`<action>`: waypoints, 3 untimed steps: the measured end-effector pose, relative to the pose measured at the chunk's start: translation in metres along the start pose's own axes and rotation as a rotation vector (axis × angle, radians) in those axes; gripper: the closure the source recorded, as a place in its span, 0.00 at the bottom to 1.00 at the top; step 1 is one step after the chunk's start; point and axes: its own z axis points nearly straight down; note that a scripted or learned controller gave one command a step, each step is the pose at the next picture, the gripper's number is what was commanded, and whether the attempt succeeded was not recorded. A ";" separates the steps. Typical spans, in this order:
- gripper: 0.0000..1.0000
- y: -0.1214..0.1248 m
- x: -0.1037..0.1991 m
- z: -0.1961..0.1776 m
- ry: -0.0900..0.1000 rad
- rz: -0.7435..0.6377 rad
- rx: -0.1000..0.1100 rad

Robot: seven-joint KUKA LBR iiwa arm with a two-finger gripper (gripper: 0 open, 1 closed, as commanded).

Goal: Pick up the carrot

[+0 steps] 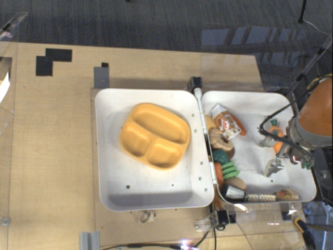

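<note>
I am noting a yellow-orange tray (155, 135) lying in a white bin (112, 191); my arm's band (318, 111) is showing orange.

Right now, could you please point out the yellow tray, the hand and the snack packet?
yellow tray (155, 135): camera view, centre ridge.
hand (276, 160): camera view, between fingertips.
snack packet (228, 124): camera view, printed front.

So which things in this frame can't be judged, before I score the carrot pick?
- Gripper: finger state too small and cluttered by cables.
- Carrot: an orange bit at the gripper, too small to confirm.
- Items piled along the right bin left wall overlap; identities unclear.
- Arm cut off by right edge.
</note>
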 end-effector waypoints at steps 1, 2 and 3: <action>0.00 0.012 -0.084 0.003 0.003 0.480 0.000; 0.00 -0.001 0.008 0.000 0.002 0.367 0.000; 0.00 0.014 -0.082 0.002 0.006 0.607 -0.002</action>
